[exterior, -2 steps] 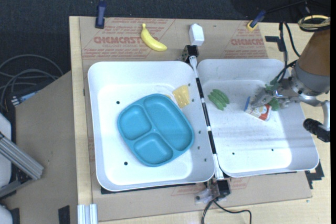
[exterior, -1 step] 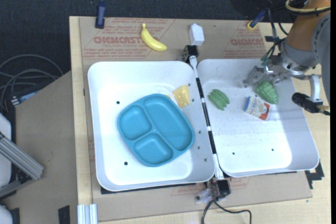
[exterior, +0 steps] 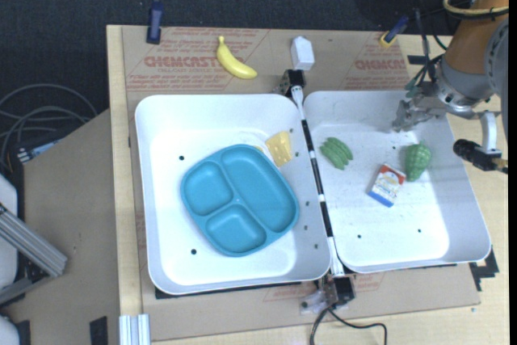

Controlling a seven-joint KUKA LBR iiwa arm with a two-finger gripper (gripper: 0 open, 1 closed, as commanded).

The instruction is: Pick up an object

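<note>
The hand (exterior: 408,115) is seen at the upper right of the right bin (exterior: 452,242), hanging over the bin's far edge; whether it is released or clenched cannot be told from this view, and nothing is seen grasped in it. The nearest thing that could be picked up is the green bumpy object (exterior: 418,160), which lies just below the hand in the same bin, apart from it.

For the step in hand, the hand would best be lowered straight over that green object and centred on it, so that it is taken across its narrow width rather than clipped at an edge. Care would be needed with the small box (exterior: 386,184), which lies just beside the green object to its lower left and could be nudged or taken along by mistake. A rounded, bumpy body may well slip if it is caught off-centre.

Also held in the right bin is a second green object (exterior: 336,152), near the divide between the bins and well apart from the hand. In the left bin (exterior: 161,254) a blue divided plate (exterior: 237,199) is laid, with a pale yellow piece (exterior: 279,147) touching its upper right rim.

Outside the bins, a banana (exterior: 234,61) is laid on the counter (exterior: 194,61) beyond the left bin.
</note>
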